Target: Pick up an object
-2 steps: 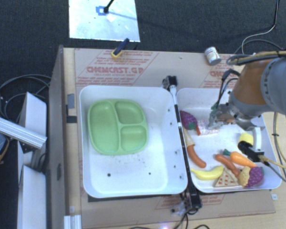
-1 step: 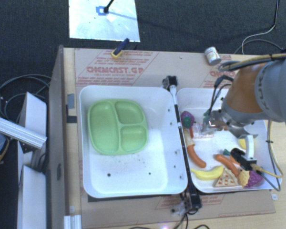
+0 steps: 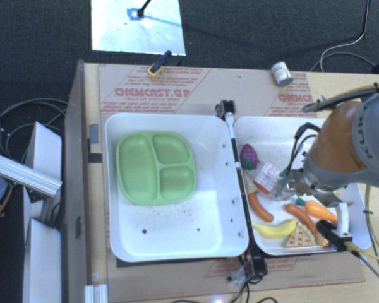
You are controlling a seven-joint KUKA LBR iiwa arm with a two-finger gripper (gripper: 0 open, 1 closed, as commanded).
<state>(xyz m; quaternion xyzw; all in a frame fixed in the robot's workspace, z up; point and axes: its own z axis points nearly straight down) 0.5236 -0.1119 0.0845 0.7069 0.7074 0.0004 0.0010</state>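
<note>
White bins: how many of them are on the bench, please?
2. The left bin holds a green divided plate. The right bin holds toy food, with the arm's pincer over it. No others could be hidden.

Hidden and cut-off parts around the right bin

End effector (image 3: 289,187) largely masked by the orange band and grey wrist above it, fingers too small and blurred to read as apart or closed. Right bin (image 3: 271,129) covered along its far right side by the arm (image 3: 360,147), itself cut by the frame's right edge. Pink-and-white packet (image 3: 265,176) partly tucked under the end effector. Lettering on the small can (image 3: 280,73) unreadable.
</note>
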